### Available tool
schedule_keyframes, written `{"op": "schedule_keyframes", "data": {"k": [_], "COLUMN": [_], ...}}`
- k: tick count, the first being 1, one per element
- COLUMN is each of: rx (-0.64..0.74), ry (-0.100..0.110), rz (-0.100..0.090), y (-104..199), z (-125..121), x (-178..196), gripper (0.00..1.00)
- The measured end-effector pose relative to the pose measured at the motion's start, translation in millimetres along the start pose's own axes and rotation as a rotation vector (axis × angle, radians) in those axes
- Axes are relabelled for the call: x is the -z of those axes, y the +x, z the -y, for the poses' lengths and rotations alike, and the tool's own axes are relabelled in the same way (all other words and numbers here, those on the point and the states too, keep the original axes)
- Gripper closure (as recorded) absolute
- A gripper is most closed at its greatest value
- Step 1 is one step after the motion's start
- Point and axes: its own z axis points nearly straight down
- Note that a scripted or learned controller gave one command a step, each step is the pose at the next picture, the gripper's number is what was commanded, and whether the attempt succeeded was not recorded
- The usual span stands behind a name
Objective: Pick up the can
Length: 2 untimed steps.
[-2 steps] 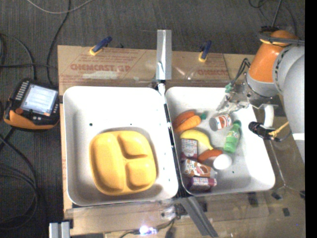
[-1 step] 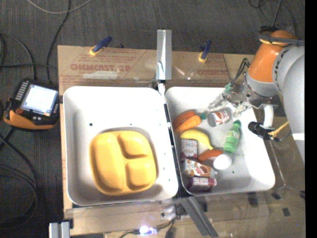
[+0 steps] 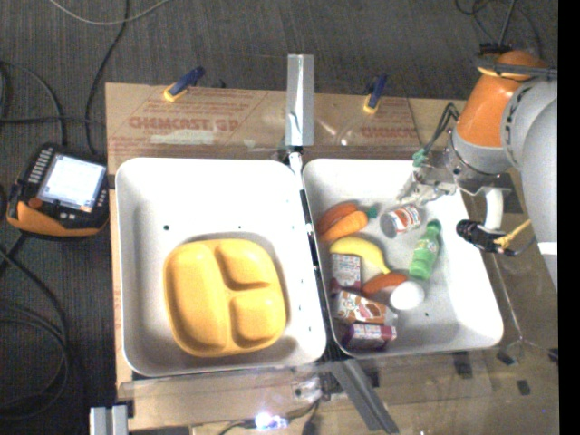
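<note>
Can (image 3: pixel 401 218) lies tilted just beside the gripper (image 3: pixel 422 187), whose grip state I cannot tell, so it should straddle the can's narrow body squarely, clear of the green bottle (image 3: pixel 424 250).

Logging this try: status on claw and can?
Claw low in right bin, just above can. Can lying tilted, not gripped. Green bottle and carrot close beside.

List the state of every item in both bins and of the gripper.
can: on its side, right bin
green bottle: lying down
banana: lying flat
yellow tray: right way up, left bin
gripper: just above the can, not holding it
</note>
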Motion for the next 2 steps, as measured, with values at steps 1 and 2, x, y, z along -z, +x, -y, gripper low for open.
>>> {"op": "schedule_keyframes", "data": {"k": [1,2], "rx": [0.000,-0.045], "ry": [0.000,0.005], "rz": [0.000,0.005], "y": [0.0,14.9], "z": [0.1,-14.7], "x": [-0.1,-20.1], "gripper": [0.00,0.00]}}
